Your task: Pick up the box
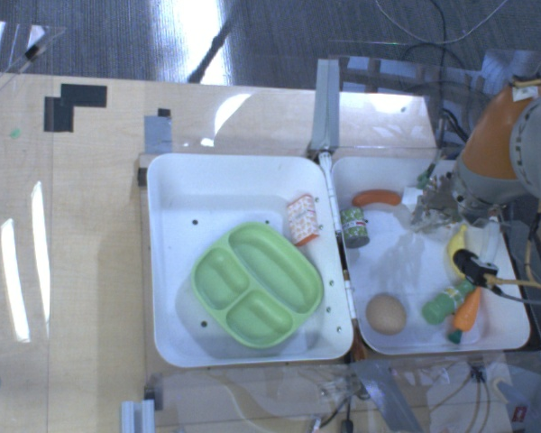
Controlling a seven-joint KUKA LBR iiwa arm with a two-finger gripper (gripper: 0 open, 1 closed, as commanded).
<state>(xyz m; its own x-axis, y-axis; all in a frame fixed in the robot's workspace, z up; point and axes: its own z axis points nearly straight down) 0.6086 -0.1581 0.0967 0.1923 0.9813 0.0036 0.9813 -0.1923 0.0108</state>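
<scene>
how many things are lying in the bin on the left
2: a green divided plate in the middle toward the near side, and a small box against the right wall. Nothing seems hidden, though the plate could cover something flat.

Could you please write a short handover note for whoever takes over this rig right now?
Tool: over the upper part of the right bin, near the sausage; its grip state can't be judged from here.
Box: in the left bin, at the upper right edge of the green divided plate, close to the wall between the bins.
Done: nothing; the box lies untouched.
Left: cross to the left bin, grasp the box, lift it.
</scene>
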